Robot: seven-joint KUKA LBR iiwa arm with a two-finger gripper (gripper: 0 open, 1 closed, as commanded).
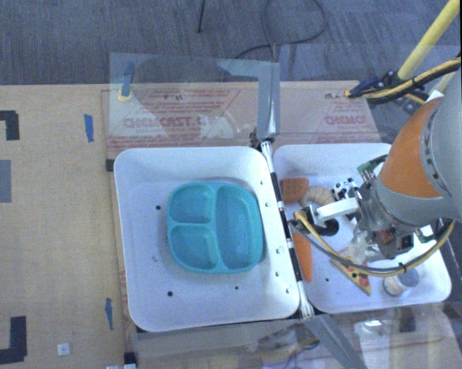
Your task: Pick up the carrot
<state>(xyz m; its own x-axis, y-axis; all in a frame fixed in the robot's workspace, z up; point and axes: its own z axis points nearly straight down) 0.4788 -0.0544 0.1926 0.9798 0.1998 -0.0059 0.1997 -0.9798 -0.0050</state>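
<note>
In the right bin: I see the arm (pixel 423 162) reaching in from the right side, over the bin's middle.
Landmark: right bin (pixel 439 282), white and shallow, beside the left bin (pixel 138 244).
Carrot (pixel 302 257): orange, lying lengthwise against the right bin's left wall, toward its near end.
Gripper (pixel 359 243): over the right bin's centre, to the right of the carrot and apart from it; I cannot tell its opening, and I see nothing held.
Other items in the right bin: a brown block (pixel 295 188) near the far left corner, a tan round piece (pixel 319 195) just beside it, a yellow wedge (pixel 354 275) near the front.
Left bin: holds a teal divided plate (pixel 215 227).
</note>
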